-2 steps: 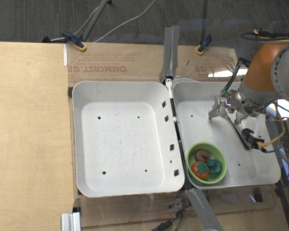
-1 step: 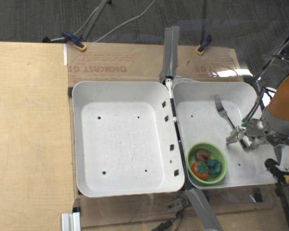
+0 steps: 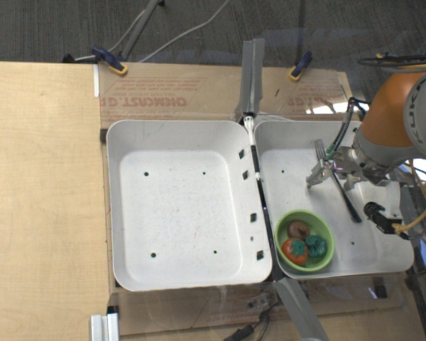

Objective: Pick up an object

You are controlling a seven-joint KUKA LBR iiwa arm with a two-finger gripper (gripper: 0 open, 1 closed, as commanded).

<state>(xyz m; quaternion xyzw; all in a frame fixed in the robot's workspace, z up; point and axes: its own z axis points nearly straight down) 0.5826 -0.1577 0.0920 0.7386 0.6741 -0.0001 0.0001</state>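
A green bowl point(image 3: 307, 214) stands in the near left corner of the right bin point(image 3: 287, 158). Inside it lie a brown round piece point(image 3: 298, 228), a red-orange piece point(image 3: 294, 250) and a teal piece point(image 3: 316, 245). My gripper point(image 3: 317, 164) hangs over the middle of the right bin, up and to the right of the bowl, and points left. Its two grey fingers are spread apart with nothing between them. The arm's orange band point(image 3: 387, 112) sits at the right edge.
The left bin point(image 3: 177, 204) sits beside the right one, with a grey divider point(image 3: 252, 84) at the back between them. A thin black rod point(image 3: 346, 197) and a black cable end point(image 3: 378, 216) hang below the wrist over the right bin. Cardboard point(image 3: 163, 94) lies behind the bins.
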